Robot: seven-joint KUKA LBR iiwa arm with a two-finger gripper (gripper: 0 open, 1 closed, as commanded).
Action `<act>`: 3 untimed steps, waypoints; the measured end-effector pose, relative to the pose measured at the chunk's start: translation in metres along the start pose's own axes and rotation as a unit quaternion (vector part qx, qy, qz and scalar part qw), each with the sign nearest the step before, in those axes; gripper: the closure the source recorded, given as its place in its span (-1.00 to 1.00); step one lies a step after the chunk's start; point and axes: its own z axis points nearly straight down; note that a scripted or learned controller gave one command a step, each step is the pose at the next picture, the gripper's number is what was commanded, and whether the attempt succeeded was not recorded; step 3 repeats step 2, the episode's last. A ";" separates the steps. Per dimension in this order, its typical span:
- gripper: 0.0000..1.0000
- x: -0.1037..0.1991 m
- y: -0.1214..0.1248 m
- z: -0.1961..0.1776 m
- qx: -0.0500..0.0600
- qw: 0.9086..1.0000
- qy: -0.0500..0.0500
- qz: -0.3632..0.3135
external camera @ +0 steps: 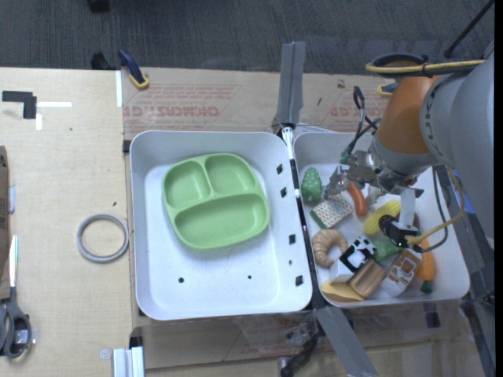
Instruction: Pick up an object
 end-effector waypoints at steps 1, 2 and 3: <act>1.00 -0.001 0.000 -0.009 0.001 1.000 0.000 0.002; 1.00 0.048 0.007 -0.099 0.001 0.999 0.001 -0.033; 1.00 0.048 0.007 -0.099 0.001 0.999 0.001 -0.033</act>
